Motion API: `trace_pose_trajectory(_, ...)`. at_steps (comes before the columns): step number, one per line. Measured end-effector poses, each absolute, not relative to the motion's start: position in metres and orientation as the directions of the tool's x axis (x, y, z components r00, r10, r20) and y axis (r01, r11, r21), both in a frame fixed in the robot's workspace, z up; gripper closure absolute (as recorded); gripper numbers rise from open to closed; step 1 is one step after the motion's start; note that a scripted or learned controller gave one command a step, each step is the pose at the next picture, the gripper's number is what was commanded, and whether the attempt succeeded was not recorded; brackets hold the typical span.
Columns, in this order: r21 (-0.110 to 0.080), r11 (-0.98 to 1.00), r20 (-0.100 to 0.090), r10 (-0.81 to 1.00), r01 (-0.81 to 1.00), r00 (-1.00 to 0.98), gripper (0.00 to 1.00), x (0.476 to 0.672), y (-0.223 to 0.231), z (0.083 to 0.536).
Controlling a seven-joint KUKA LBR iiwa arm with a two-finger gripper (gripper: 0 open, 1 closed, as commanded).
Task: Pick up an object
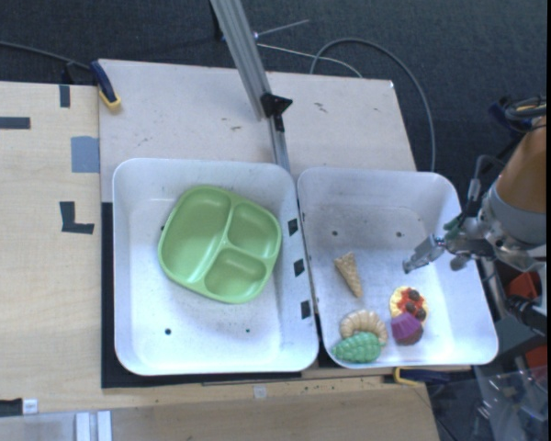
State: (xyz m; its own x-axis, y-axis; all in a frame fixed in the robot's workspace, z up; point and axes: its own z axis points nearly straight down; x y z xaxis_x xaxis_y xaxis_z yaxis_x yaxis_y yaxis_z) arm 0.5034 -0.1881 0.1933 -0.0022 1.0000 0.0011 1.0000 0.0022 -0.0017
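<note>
— How far along is the pick?

— Barely begun, I'd judge. The gripper [422, 257] hangs over the right bin [376, 186], near its right wall; whether the jaws are parted or clenched I cannot tell, and nothing shows between them.

— And the objects?

— All on the bin floor: a cone [349, 274] mid-bin, a bread piece [363, 322], green grapes [359, 346] and a purple piece [406, 329] at the front — none lifted.

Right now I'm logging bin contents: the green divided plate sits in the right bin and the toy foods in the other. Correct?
Not quite. The camera view shows the green divided plate in the left bin; the toy foods lie in the right bin.
</note>
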Motion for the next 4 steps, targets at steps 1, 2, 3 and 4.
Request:
trace_pose_trajectory(1,-0.002,0.002,0.001,1.000,1.000,-0.002,0.00,0.503,-0.188,0.193)
trace_pose_trajectory(2,-0.006,0.002,0.001,1.000,1.000,-0.002,0.00,0.503,-0.182,0.148)
trace_pose_trajectory(3,-0.006,0.002,0.001,1.000,1.000,-0.002,0.00,0.501,-0.181,0.095)
trace_pose_trajectory(4,-0.004,0.003,0.002,1.000,1.000,-0.003,1.00,0.502,-0.180,0.107)
